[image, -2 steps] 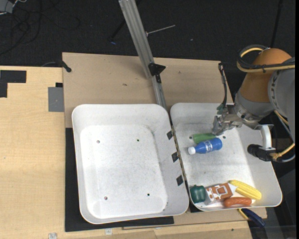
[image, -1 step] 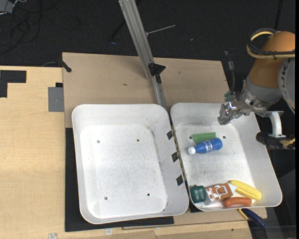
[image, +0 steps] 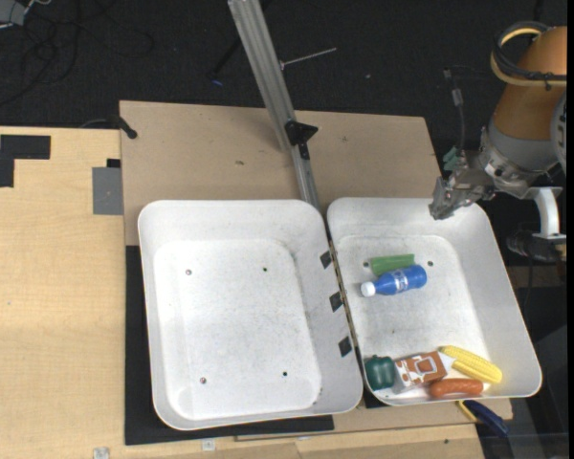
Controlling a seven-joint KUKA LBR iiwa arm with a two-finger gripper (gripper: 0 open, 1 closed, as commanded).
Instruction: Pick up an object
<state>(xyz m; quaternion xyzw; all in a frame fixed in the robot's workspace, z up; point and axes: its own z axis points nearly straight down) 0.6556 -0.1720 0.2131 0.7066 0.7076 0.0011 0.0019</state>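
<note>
The pincer (image: 447,202) hovers at the right bin's (image: 517,314) far rim; its state cannot be told. Centre over the blue bottle (image: 398,281), then descend vertically.

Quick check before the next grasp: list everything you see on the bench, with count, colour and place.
Shallow white plastic bins: two, side by side.
Blue plastic bottle: one, white cap, middle of right bin.
Green block: one, just above the bottle.
Dark green item: one, right bin's near corner.
Orange-and-white packet: one, beside it.
Yellow corn cob: one, near edge.
Red-orange sausage: one, near edge.
Grey metal rail: one, behind bins.
Hand: above right bin's far corner.
</note>
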